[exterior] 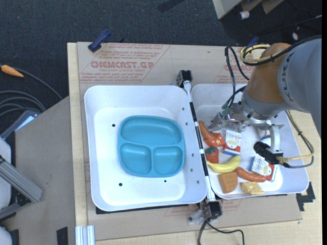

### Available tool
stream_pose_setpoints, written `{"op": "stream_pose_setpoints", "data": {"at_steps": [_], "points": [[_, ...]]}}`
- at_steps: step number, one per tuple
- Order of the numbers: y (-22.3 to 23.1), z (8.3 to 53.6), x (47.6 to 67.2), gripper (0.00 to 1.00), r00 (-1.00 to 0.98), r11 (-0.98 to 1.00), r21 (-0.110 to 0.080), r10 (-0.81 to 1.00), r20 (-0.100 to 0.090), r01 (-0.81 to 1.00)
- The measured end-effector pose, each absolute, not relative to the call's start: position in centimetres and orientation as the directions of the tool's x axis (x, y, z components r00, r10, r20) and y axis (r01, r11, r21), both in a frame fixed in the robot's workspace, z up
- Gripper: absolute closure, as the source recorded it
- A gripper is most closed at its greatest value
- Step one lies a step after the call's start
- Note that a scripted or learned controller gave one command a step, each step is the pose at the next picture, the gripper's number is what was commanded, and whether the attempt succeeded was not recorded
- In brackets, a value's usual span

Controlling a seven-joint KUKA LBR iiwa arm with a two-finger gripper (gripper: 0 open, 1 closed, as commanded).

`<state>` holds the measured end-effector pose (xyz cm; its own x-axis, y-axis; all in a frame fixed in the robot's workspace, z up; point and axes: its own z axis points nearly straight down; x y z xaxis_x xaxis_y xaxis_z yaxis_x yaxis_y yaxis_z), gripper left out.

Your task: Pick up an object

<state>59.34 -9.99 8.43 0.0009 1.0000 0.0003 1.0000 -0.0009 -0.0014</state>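
Observation:
My gripper point(234, 120) hangs low over the back of the right bin point(296, 160), under the grey wrist and its orange band. Just in front of it lie a red pepper point(208, 133) and a small white carton point(232, 140). Nearer the front are a yellow banana point(225, 164), a red sausage point(250, 175), a second carton point(261, 165), an orange cracker point(228, 181) and a yellow cheese wedge point(251, 188). The view shows nothing held in the gripper.
The left bin point(99, 137) holds a blue divided plate point(151, 146). A black clamp rail point(196, 137) runs between the bins. Cables point(296, 160) trail from the arm over the right bin's right side. A blue clip point(99, 40) lies at the bench's back left.

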Motion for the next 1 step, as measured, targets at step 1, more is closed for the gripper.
{"op": "stream_pose_setpoints", "data": {"at_steps": [1], "points": [[-9.96, 9.44, 59.40, 1.00, 0.002, -0.002, 0.000, 1.000, 0.000, 1.000]]}}
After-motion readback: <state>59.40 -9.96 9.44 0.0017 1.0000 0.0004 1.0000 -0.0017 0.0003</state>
